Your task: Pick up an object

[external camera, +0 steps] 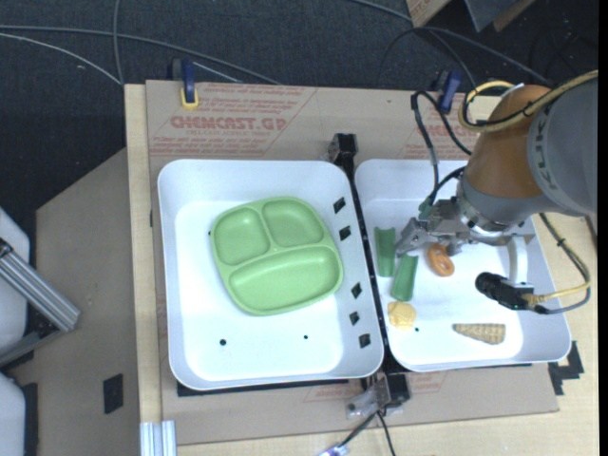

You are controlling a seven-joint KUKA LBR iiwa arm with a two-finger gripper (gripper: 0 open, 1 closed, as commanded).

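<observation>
My gripper (439,242) hangs over the right bin (418,348), right of centre in the frame, fingers spread just above the orange piece (440,260), holding nothing. Left of it lie two green pieces (384,251) (406,277); a yellow piece (402,314) and tan cone (480,332) sit lower. The green divided plate (275,254) rests in the left bin (190,350).

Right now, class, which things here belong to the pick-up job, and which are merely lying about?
Belonging to the job:
- gripper, low over the right bin
- orange piece just under it
- green sticks
- yellow piece
- tan cone

Lying about:
- green divided plate in the left bin
- blue clamp at the board's edge
- cables on the floor
</observation>
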